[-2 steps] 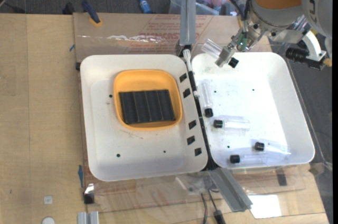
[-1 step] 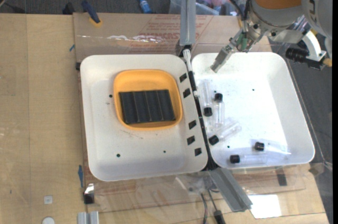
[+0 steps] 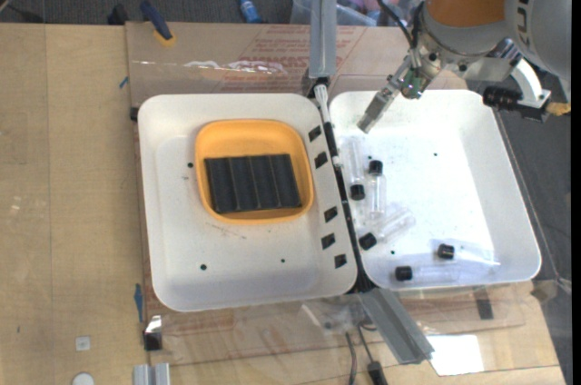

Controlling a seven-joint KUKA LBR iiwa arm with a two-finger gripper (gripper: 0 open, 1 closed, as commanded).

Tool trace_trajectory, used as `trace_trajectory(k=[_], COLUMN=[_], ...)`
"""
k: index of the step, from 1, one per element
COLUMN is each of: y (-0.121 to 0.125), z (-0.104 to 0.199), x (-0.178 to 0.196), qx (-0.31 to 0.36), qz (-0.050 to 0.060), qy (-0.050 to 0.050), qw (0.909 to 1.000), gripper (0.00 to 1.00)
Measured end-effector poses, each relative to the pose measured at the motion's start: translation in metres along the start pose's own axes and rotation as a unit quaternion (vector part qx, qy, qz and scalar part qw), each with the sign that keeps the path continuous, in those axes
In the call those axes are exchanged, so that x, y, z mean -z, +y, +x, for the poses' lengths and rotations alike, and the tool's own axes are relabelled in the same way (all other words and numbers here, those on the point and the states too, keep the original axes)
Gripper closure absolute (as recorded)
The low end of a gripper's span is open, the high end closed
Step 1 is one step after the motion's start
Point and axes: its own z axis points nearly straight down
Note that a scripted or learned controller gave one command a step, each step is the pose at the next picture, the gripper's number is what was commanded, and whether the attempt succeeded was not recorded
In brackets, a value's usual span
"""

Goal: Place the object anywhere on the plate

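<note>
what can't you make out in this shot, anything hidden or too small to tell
- Gripper: in the camera view it is small and slanted over the right bin; nothing can be seen in it, and whether it carries anything is unclear.
- Clear vials with black caps: transparent against the white bin, so their outlines and count are unclear.
- Black ridged object on the orange plate: too little detail to identify it.

Bright even overhead light, soft shadows, slightly soft focus

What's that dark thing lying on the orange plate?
A black ridged block lies flat on the orange plate in the left bin. The plate's middle beneath it is covered, so anything there is hidden.
</note>
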Motion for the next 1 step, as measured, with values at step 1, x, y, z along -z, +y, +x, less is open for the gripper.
trace_trajectory(k=[1], y=[0.0011], z=[-0.0009], x=[0.0117], qx=[-0.001], qz=[-0.003], qy=[-0.002], qw=[1.0000], gripper=[1.00])
